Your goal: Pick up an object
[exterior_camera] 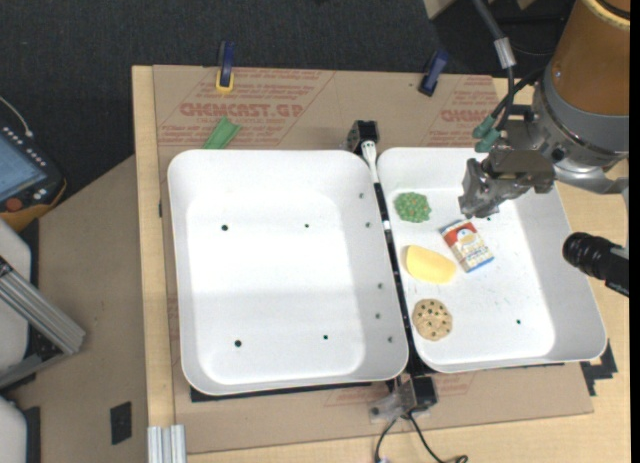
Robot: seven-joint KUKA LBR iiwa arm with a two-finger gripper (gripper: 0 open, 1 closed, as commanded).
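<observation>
Bench: two shallow white bins sit side by side on a cardboard sheet, seen from above at a slant.
Arm: you have the grey arm reaching in from the right, its gripper (480,203) low over the right bin (540,341).
Claw: whether it is released or clenched cannot be told from this angle; nothing is seen held in it.
Candidates: four objects lie in the right bin's left half, namely a green bumpy piece (412,207), a small red-and-white box (467,245), a yellow piece (430,264) and a brown cookie (432,319).
Nearest target: the red-and-white box lies just below and beside the gripper, tilted against the bin's edges.
Neighbours: the yellow piece sits just beside the box on its left; the green piece is near, above it.
Left bin (200,281): no object in view there.
Step in hand, as a judgement: you are lining up over the box before descending.
Doing it well: turn the wrist so the grip crosses the box's short side, centre over it, and come straight down.
Risk: a descent off to the left could nudge the yellow piece or push the box away.
</observation>
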